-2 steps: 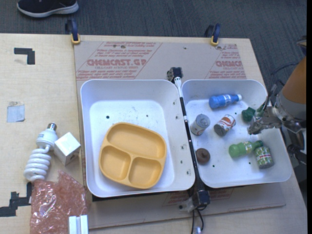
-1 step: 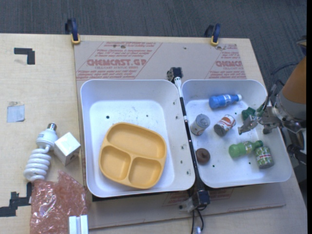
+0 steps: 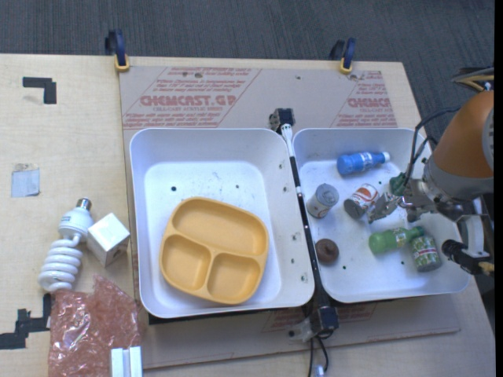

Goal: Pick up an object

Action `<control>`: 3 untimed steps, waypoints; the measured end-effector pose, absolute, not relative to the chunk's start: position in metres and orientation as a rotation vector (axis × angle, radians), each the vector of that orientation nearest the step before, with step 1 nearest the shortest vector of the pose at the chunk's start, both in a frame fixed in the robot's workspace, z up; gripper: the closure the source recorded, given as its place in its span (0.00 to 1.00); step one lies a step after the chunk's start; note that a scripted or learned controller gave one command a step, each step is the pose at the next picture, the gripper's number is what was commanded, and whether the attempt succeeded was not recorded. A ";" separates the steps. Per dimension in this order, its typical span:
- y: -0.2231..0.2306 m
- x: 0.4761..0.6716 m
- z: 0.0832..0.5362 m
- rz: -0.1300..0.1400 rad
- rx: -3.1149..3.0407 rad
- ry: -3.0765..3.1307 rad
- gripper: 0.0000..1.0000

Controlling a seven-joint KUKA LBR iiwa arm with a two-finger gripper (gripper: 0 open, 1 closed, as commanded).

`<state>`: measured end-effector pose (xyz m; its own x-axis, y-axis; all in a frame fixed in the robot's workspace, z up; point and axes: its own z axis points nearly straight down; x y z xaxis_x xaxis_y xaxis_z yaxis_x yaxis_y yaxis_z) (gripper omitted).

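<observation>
The right bin [image 3: 393, 285] holds several small objects. A blue bottle [image 3: 361, 162] lies near its far wall. A grey can [image 3: 322, 199] and a red and white can [image 3: 361, 200] sit mid-bin, and a brown disc [image 3: 326, 250] lies nearer the front. A green bottle [image 3: 395, 240] lies on its side next to a green-labelled jar [image 3: 425, 252]. My gripper [image 3: 385, 208] is low in the bin, just right of the red and white can and above the green bottle. Nothing shows as lifted.
The left bin [image 3: 149, 179] holds a yellow divided plate [image 3: 214, 250]. Outside it on the bench lie a spiral light bulb [image 3: 64, 250], a white cube [image 3: 108, 236] and pink bubble wrap [image 3: 90, 332]. The arm's orange band [image 3: 465, 140] hangs over the right bin's right edge.
</observation>
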<state>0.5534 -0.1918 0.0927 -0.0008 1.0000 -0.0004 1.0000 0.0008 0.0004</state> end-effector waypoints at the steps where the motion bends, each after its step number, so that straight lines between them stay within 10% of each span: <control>1: -0.151 0.477 0.092 0.000 2.224 2.219 0.00; 2: -0.151 0.479 0.102 0.002 2.223 2.216 1.00; 3: -0.091 0.479 0.192 0.001 2.219 2.221 1.00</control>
